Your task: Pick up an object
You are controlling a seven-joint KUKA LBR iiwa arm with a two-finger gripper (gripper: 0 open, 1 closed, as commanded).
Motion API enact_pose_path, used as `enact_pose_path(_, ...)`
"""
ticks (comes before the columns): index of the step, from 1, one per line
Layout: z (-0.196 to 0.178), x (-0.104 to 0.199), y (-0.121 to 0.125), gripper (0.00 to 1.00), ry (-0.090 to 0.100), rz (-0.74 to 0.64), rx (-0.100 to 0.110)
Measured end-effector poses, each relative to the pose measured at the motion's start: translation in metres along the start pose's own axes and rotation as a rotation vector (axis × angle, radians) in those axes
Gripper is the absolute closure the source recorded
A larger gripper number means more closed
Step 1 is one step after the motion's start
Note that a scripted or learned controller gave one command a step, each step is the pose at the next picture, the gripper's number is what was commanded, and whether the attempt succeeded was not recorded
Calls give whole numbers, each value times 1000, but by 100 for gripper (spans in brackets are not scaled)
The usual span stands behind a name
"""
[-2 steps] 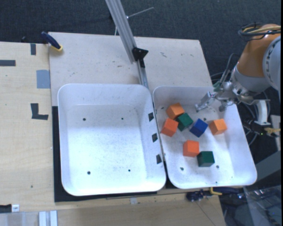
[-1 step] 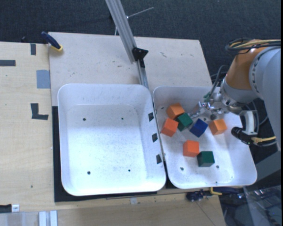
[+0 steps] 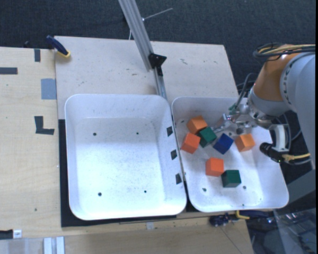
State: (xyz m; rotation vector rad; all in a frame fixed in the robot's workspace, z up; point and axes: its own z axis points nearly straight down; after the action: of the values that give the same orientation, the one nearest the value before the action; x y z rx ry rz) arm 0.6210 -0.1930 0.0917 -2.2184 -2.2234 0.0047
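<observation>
The right bin [image 3: 265, 194] holds several small cubes. Two orange cubes [image 3: 197, 124] [image 3: 190, 142] lie at its left, with a green cube [image 3: 207, 136] between them. A blue cube [image 3: 223, 143] sits in the middle, and another orange cube [image 3: 245, 142] is just to its right. Nearer the front lie an orange cube [image 3: 214, 166] and a second green cube [image 3: 231, 178]. My gripper [image 3: 234, 124] reaches down into the bin's far side, just behind the blue cube and the orange cube beside it. I see nothing lifted off the bin floor.
The left bin [image 3: 74, 142] stands next to the right one, sharing a raised middle rim [image 3: 175, 147]. A slanted metal rail [image 3: 140, 30] runs down to the bins' back edge. The grey arm [image 3: 286, 86] and its cables [image 3: 278, 152] overhang the right bin's right side.
</observation>
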Motion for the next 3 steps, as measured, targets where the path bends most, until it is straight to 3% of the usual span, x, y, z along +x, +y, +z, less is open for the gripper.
enact_pose_path(1, -10, 1, 0, 100, 0, -1, 1)
enact_pose_path(3, -119, -6, 6, 100, 0, 1, -7)
